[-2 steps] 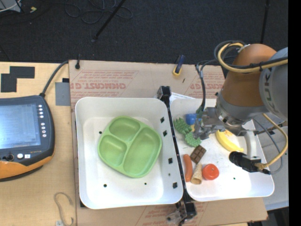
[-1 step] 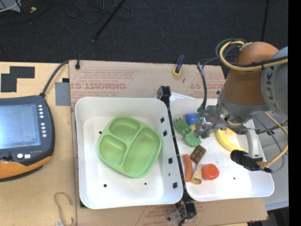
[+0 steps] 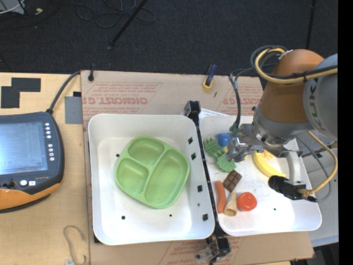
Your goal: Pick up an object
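While the arm leans in from the right, this is how the bench looks from the overhead camera:

Arm: grey, with its orange band [image 3: 295,65] high over the right bin [image 3: 300,217], wrist bent down toward that bin's left half.
Gripper [image 3: 236,148]: low over the toys at the bin's upper left; how far apart its fingers stand I cannot tell, and nothing I can see sits between them.
Green leafy toy [image 3: 219,154]: right beside the gripper, close against the divider between the bins.
Blue piece [image 3: 223,139]: just above the green toy, next to the gripper.
Banana [image 3: 266,163]: right of the gripper, partly under the arm.
Chocolate piece [image 3: 232,179]: below the green toy.
Carrot [image 3: 220,196]: near the divider, lying lengthwise.
Cone [image 3: 230,205]: beside the carrot, touching the red tomato [image 3: 247,201].
Left bin [image 3: 105,203]: holds a green divided plate [image 3: 153,171], tilted askew.
Tablet [image 3: 27,150]: at the bench's left end.
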